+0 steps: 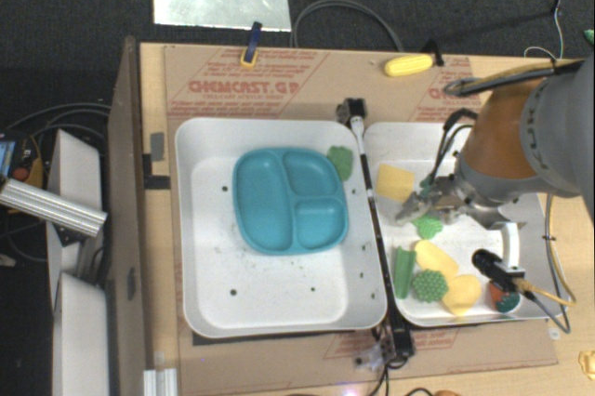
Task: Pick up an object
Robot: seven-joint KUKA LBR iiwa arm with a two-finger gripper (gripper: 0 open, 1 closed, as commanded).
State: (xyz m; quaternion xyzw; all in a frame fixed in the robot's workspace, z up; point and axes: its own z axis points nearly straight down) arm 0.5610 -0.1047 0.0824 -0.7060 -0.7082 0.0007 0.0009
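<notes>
Nearest the camera, at the 6 o'clock edge of the right bin [409,136], lie a green textured ball [429,285], a yellow piece [462,293] and a green stick [403,269] whose long axis runs 12 to 6 o'clock. The arm [521,138] enters from 3 o'clock, wrist bent down, with the gripper [426,206] over a small green object [429,226] at the bin's centre, a yellow block [394,181] at its 11 o'clock. Whether the claw is released or clenched cannot be told; the left bin [209,292] holds a blue divided tray [288,201].

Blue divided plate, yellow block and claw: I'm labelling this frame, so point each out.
blue divided plate [288,201], camera view, centre divider.
yellow block [395,181], camera view, top face.
claw [423,204], camera view, between its fingertips.
</notes>
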